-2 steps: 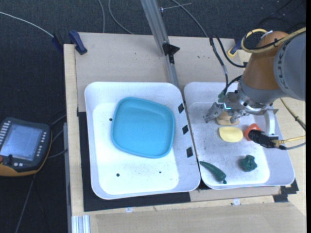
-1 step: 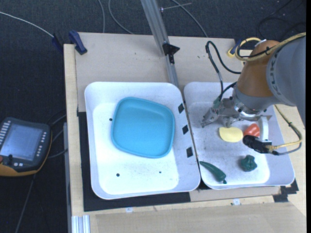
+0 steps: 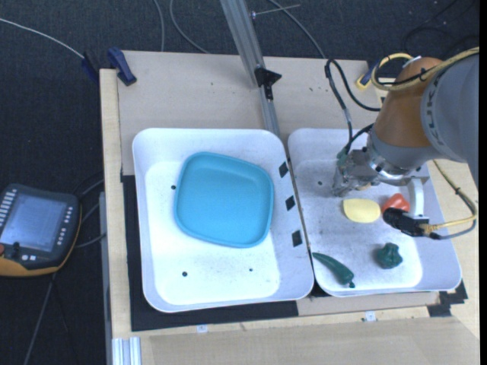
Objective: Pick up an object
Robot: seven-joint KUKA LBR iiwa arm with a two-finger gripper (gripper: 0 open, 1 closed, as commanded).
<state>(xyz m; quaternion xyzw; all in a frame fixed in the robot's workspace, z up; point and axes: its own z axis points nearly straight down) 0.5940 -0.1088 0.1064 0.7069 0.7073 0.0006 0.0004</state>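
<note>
My gripper (image 3: 348,182) reaches down into the right bin (image 3: 319,152), its tip just above and left of a yellow lemon-shaped object (image 3: 361,210). An orange-red object (image 3: 395,202) lies right of the lemon, partly behind the arm's fittings. A dark green lump (image 3: 389,255) sits at the bin's lower right. A green pepper-like piece (image 3: 334,268) rests near the front edge. No object shows between the fingers.
The left bin (image 3: 152,204) holds a light blue square plate (image 3: 224,198). A metal pole (image 3: 245,36) slants over the back of the bench. Cables (image 3: 445,220) trail off the wrist over the right bin. A handheld pendant (image 3: 34,226) lies on the floor at left.
</note>
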